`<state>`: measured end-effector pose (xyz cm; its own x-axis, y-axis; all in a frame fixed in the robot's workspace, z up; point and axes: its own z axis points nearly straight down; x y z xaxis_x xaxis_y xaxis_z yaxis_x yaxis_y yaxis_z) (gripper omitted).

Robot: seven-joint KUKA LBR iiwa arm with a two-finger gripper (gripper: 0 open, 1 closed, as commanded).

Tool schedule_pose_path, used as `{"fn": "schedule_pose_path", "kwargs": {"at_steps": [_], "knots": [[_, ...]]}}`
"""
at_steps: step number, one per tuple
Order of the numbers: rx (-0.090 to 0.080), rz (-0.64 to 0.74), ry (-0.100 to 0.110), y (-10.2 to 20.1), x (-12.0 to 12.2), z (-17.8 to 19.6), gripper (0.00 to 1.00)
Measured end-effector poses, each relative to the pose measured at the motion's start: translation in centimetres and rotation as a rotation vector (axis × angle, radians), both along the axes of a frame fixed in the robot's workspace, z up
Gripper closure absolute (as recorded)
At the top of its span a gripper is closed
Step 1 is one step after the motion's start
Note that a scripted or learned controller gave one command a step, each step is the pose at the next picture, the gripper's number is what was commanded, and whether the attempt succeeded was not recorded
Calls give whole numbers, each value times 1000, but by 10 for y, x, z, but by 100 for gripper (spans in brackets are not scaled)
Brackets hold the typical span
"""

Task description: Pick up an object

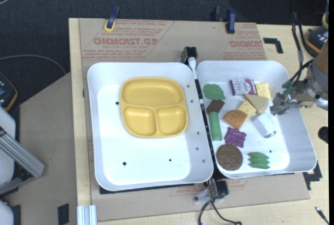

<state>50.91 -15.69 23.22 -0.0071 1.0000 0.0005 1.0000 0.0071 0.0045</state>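
The right white bin [297, 140] holds several toy food pieces. Along its left side lie a green leafy piece [213, 91], a brown block [214, 106] and a long green stick [215, 126]. Lower down are a purple grape bunch [235, 137], a round brown patty [229, 156] and green pea pods [259, 160]. An orange cracker [235, 118], a yellow cheese wedge [247, 108], a tan wedge [257, 101] and a purple-and-white packet [242, 86] sit mid-bin. My gripper [279, 105] hangs low at the bin's right side, just right of the tan wedge and above a pale translucent piece [264, 126].
The left white bin [104, 156] carries a yellow three-compartment plate [154, 105]. A raised rim divides the two bins [201, 114]. Two clamps [110, 20] hold the cardboard base at the back. Cables run along the bench's right side [300, 46].
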Motion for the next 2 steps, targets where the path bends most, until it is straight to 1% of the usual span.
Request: {"fn": "schedule_pose_path", "kwargs": {"at_steps": [1,2], "knots": [[0,-1,0,45,7,5,100],[3,0,6,108,17,-4,100]]}}
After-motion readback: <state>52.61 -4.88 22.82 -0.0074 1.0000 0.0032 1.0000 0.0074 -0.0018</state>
